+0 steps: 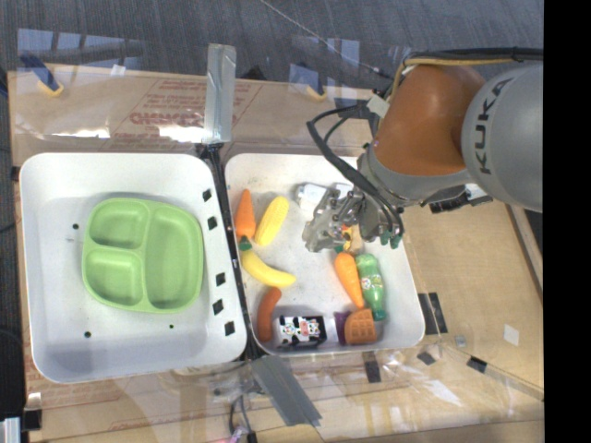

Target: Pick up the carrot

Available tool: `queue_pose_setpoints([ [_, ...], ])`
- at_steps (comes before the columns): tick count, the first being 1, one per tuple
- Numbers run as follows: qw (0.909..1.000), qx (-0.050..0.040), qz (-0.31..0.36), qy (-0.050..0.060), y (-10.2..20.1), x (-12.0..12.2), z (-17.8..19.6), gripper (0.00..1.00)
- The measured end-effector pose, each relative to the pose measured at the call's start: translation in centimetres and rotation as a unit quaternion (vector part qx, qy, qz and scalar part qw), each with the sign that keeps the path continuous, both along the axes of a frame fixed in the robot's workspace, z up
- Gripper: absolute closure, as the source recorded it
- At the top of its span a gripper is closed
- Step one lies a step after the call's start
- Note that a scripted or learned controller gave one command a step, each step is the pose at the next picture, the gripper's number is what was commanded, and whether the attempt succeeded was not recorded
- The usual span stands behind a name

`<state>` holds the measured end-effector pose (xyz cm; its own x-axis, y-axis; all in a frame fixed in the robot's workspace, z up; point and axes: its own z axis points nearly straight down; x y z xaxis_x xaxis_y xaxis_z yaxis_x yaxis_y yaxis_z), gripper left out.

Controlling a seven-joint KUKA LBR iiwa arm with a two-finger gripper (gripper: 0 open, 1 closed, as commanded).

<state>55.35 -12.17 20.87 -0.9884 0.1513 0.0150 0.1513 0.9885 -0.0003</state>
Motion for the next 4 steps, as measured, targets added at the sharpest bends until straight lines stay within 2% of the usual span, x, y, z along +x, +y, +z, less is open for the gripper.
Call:
queue_pose_setpoints([
  [1,1.0,0.0002,0.004,0.002,0.1,0.1,0.7,1.0],
  [2,0.9691,0.0017,0.247,-0.006,4.9,-0.9,3.5,1.0],
  [3,0.9469,0.0016,0.321,-0.007,0.5,-1.2,3.6,1.0],
  [4,0.8931,0.0055,0.45,-0.004,-1.3,-6.5,1.6,1.0],
])
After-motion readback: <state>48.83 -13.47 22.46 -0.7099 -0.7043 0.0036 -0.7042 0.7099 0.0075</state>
